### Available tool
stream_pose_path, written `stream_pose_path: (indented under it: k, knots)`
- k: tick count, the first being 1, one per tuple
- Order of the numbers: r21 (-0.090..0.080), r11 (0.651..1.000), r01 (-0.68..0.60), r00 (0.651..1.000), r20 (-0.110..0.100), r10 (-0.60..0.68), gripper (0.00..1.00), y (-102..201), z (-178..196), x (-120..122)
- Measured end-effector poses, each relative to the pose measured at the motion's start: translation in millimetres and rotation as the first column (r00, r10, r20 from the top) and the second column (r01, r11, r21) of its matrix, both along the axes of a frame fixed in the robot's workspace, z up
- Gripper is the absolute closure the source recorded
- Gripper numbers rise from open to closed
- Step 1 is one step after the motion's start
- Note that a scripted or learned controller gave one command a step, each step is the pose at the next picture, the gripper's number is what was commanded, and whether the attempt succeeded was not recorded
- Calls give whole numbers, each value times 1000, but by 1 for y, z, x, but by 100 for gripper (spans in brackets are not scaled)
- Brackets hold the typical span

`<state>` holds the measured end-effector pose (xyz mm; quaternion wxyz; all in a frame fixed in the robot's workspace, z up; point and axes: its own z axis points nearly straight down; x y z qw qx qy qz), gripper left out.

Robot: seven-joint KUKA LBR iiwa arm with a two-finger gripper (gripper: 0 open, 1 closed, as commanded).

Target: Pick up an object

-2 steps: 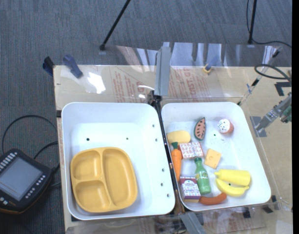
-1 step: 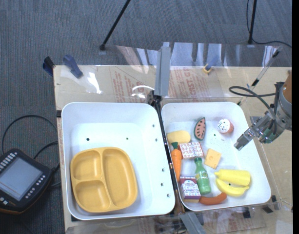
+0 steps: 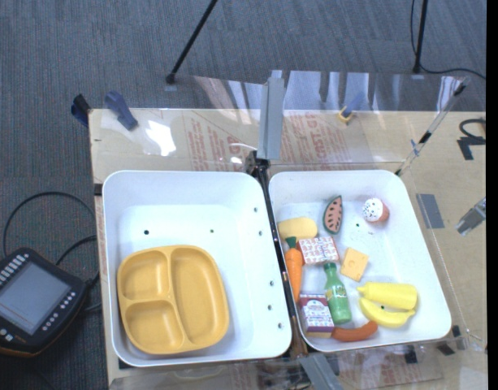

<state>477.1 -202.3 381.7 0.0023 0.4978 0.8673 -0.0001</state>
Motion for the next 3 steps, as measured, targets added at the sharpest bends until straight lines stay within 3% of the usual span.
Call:
stream_pose_path:
  k: [1, 2, 3]
  knots:
    - [2, 956, 292, 956, -5, -292, 100, -11, -10, 42]
    - [1, 837, 547, 837, -5, -547, 100, -10, -6, 47]
    - [0, 839, 545, 839, -6, -545, 100, -10, 2, 48]
